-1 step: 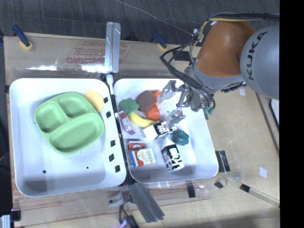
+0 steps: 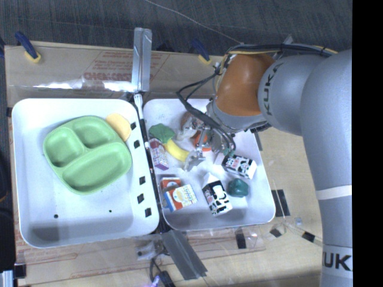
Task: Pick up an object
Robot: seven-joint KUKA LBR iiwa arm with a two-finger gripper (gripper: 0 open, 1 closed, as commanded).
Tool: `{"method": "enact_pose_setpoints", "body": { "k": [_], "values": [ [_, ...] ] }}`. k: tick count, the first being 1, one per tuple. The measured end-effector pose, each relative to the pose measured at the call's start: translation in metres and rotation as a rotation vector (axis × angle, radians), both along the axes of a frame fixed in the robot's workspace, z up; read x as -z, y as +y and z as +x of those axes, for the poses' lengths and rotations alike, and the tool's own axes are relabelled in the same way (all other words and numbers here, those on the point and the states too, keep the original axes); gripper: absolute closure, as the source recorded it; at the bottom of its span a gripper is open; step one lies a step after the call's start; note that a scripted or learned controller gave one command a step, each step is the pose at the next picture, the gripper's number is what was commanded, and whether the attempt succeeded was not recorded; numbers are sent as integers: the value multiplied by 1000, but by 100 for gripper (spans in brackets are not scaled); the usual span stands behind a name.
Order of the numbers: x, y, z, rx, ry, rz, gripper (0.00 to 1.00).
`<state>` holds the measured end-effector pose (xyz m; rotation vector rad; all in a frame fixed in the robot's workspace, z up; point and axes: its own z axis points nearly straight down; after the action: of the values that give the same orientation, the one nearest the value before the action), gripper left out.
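1. The gripper [image 2: 200, 150] hangs low in the right bin [image 2: 263, 211] — whether it grips anything cannot be told.
2. Just beside it lies a banana [image 2: 177, 151], with cartons [image 2: 179, 195] crowded near the front wall.
3. Left bin [image 2: 27, 178]: a green tray [image 2: 87, 154] fills the middle — bare floor along the front edge.

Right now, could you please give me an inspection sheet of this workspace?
Surface: bench bearing left bin and right bin.
Job's things: right bin holds yellow piece, green piece, teal piece, small cartons.
Clutter: green divided plate and yellow item in left bin.
Grippers: gripper low over right bin; grasp unclear.
Cables: black cable by the wrist.
Surroundings: blue clamps, dark floor.
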<state>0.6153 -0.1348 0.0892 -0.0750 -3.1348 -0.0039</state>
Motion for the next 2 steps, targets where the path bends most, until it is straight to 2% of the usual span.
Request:
{"method": "enact_pose_setpoints", "body": {
  "k": [1, 2],
  "values": [
    [-3, 39, -11, -25, -5, -1, 0],
    [-9, -46, -55, -261, -5, -2, 0]
  ]
}}
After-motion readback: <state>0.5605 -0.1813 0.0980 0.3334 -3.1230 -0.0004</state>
